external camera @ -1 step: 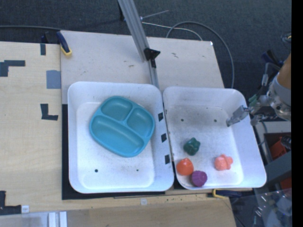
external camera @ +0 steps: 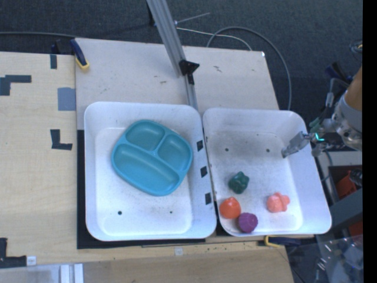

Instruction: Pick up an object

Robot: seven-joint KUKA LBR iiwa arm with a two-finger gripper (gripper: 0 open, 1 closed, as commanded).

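Gripper (external camera: pixel 293 145) at right bin's (external camera: pixel 306 217) upper right rim, finger state unclear, holding nothing visible; green object (external camera: pixel 238 183) lies nearest, down-left toward bin centre.

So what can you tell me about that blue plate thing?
The blue plate is a light turquoise tray, smooth like plastic, with rounded corners and three sunken sections: two smaller ones toward the upper right and one long one along the lower left. It lies flat and turned at a slant on the floor of the left bin. Nothing sits in it, and nothing else touches it.
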